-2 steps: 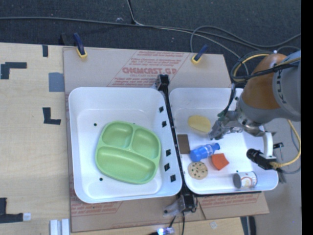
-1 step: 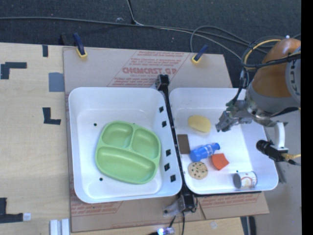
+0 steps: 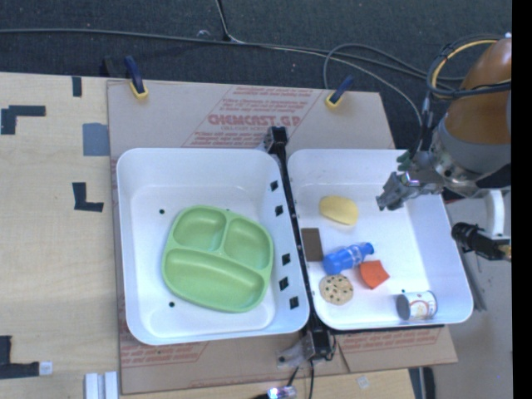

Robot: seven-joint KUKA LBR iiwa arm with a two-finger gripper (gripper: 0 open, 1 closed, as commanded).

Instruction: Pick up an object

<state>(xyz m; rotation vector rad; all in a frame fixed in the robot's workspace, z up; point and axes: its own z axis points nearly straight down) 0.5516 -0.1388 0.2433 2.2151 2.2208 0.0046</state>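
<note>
Bright, even light — soft focus, faint shadows

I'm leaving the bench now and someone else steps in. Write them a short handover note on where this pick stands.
End effector: over the right white bin, near its upper right part, holding nothing visible.
In that bin: yellow oval object, brown rectangular block, blue plastic bottle, orange block, round cookie, small can on its side.
Left white bin: green divided plate.
Done: nothing picked.
Left: grasp and lift one object.

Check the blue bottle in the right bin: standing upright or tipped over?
Tipped over. The blue bottle lies on its side on the right bin floor, beside the orange block.
</note>
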